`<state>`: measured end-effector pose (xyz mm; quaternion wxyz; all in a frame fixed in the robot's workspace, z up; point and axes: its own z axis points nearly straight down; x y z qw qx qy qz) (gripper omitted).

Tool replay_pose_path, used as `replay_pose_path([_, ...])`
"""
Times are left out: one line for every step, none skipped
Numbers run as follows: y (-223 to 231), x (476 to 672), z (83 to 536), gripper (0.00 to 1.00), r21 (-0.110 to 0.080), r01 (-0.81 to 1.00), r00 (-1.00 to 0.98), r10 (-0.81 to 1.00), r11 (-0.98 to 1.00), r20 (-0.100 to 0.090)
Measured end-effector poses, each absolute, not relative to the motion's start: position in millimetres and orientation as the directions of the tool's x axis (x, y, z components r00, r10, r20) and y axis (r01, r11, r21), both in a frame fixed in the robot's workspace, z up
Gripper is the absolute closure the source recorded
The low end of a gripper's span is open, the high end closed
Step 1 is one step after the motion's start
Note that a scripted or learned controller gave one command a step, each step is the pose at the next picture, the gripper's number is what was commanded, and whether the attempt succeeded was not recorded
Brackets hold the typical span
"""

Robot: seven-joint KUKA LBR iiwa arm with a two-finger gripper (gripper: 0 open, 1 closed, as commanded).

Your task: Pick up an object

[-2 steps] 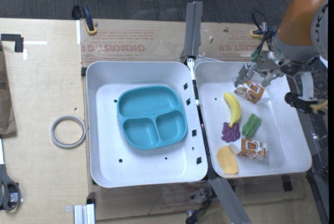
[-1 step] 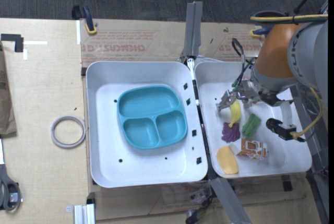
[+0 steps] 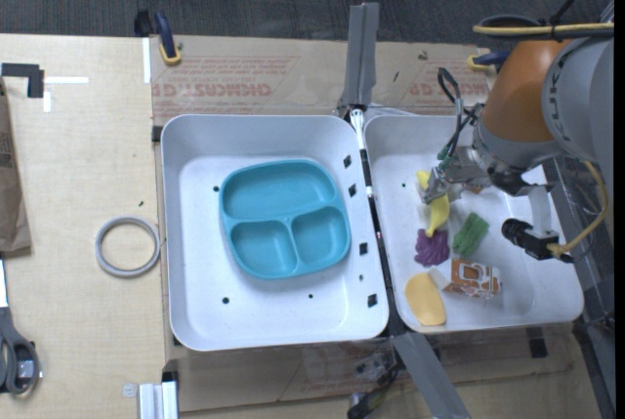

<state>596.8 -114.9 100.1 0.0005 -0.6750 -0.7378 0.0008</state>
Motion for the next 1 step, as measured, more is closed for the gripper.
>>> replay_pose_path([-34.1,644.5,191.7,1.00,-0.001,0.996,0.087,0.996,-0.087,-0.001])
